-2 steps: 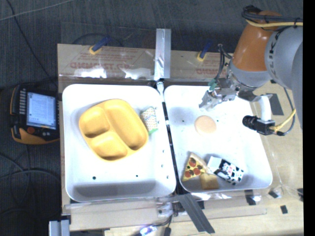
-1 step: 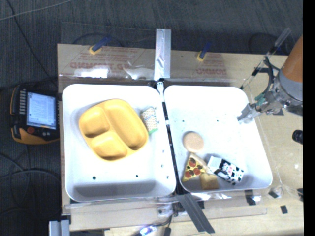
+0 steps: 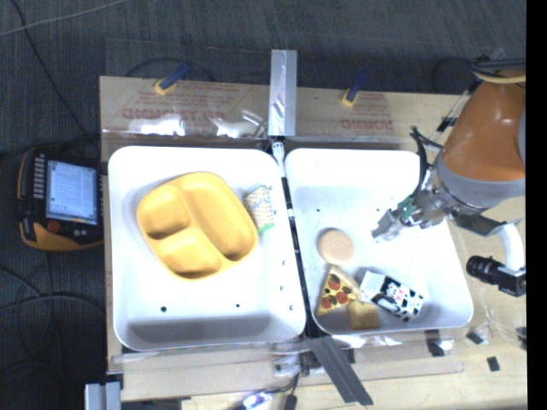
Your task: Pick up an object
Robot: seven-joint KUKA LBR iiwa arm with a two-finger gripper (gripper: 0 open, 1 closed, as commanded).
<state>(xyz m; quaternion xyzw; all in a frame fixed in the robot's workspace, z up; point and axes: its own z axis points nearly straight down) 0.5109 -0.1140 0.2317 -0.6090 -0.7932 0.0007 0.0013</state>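
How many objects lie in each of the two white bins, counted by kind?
Yellow divided tray: 1
Small patterned item beside the tray: 1
Round tan disc: 1
Pizza slice: 1
Black and white item: 1
Total: 5

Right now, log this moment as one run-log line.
arm: over right bin | claw: above bin floor, holding nothing seen | round tan disc, pizza slice toy: untouched | left bin: yellow tray

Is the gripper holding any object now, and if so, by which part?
Nothing is held. The gripper is above the bare floor of the right bin, apart from the round cookie.
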